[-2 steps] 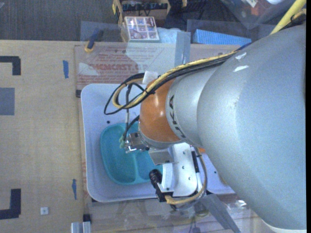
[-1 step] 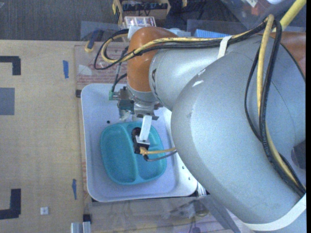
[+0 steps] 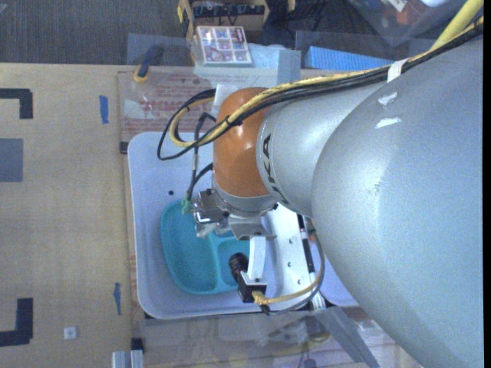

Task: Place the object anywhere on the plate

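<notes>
Right now I have the arm (image 3: pixel 368 152) reaching in from the right, its wrist hanging over the teal plate (image 3: pixel 188 255), which lies in the white bin (image 3: pixel 146 205). From this angle the orange band (image 3: pixel 242 156) and the wrist housing cover the hand (image 3: pixel 222 225), so I cannot tell whether it is open, closed or carrying anything. I also cannot pick out the object I am meant to place; if it is there, it sits under the wrist, out of my sight.

My guess is the wrist is parked above the plate because this is the drop-off spot: anywhere on that teal surface counts, so hovering over its right part leaves margin on every side. The plate lies flat in the bin's lower part, with bare white floor around its left and upper edges.

Counting what I can: one arm, one plate, one bin clearly seen, one yellow cable (image 3: pixel 184 117) looping off the wrist, and two strips of blue tape (image 3: pixel 103 110) on the bench (image 3: pixel 61 205).
</notes>
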Tool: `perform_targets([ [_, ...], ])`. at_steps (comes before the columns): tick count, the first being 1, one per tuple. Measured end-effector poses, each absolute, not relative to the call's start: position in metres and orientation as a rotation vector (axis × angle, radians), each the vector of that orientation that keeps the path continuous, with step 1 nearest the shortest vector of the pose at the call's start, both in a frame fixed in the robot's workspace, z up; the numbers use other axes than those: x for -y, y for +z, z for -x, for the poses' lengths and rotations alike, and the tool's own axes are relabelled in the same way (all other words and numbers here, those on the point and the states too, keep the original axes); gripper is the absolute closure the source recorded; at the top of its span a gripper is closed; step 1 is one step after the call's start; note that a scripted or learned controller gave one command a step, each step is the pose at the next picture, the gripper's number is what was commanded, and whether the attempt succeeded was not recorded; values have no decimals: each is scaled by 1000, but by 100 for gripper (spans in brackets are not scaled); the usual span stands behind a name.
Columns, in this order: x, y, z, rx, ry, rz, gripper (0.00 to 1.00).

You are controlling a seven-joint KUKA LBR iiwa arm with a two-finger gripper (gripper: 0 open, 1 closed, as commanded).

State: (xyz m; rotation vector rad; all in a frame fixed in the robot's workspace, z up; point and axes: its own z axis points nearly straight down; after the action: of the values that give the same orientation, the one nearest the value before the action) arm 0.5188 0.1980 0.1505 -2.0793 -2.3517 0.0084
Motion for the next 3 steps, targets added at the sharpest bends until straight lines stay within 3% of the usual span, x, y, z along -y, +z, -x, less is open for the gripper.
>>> perform_targets([
  [1, -203, 178, -550, 2336, 4, 2102, 100],
  [2, -221, 249, -548, 2207, 4, 2237, 100],
  [3, -207, 244, -598, 1820, 3, 2563, 100],
])
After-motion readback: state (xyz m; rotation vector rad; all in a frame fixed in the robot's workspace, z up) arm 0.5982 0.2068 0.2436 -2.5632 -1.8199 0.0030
